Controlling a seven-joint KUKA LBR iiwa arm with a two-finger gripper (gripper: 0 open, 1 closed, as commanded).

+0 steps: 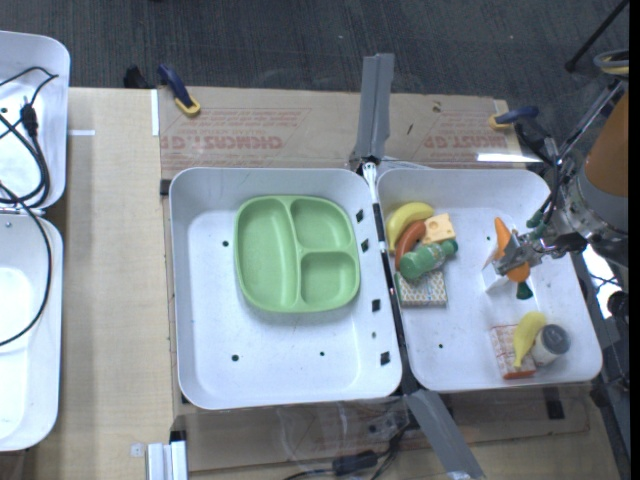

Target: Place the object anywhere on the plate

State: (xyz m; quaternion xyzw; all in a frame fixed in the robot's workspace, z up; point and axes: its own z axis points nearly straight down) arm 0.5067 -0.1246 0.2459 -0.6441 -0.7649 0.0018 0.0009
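Note:
A green divided plate (pixel 297 253) lies in the left white bin (pixel 200 348), with nothing on it. My gripper (pixel 514 257) is low over the right side of the right bin (pixel 450 363). It sits right across an orange carrot (pixel 501 232), whose ends stick out above and below it. Whether the carrot is held is hidden by the gripper body.
Against the right bin's left wall lie a banana (pixel 406 217), a cheese wedge (pixel 439 229), a green bottle (pixel 426 259) and a waffle (pixel 423 288). A yellow piece (pixel 526 337) and a grey can (pixel 552 342) rest at the front right. A metal divider (pixel 375 108) stands between the bins.

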